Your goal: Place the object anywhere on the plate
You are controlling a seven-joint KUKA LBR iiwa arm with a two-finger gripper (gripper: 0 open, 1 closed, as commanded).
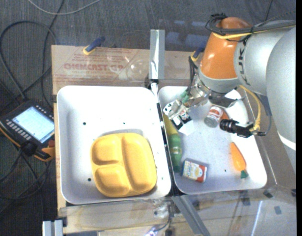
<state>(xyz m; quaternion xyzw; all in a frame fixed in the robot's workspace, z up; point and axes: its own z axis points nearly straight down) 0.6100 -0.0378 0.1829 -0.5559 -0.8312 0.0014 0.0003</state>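
Dark carpet with loose cables surrounds my desk [92,63], and at nine o'clock a teach pendant [28,127] lies on the floor beside it. Moving right, the left bin [77,102] carries the yellow plate [123,163], a divided one, sitting toward six o'clock of that bin and well apart from everything else.

Across the divider, the right bin [249,173] holds the loose items: a green bottle [175,149] along its nine o'clock wall, a small carton [195,170] toward six o'clock, a can [214,116] near the centre top, and a carrot [238,159] at four o'clock. My end effector [179,113] hangs low at about eleven o'clock of this bin, close to the bottle's upper end; whether it is open, closed or gripping something I cannot tell.

My judgement is that I am at the picking stage, since nothing rests on the plate. To do it well I should settle squarely over one item, probably the bottle, grip across its narrow width, lift clear of the divider wall, then travel toward nine o'clock and release low over a plate compartment.
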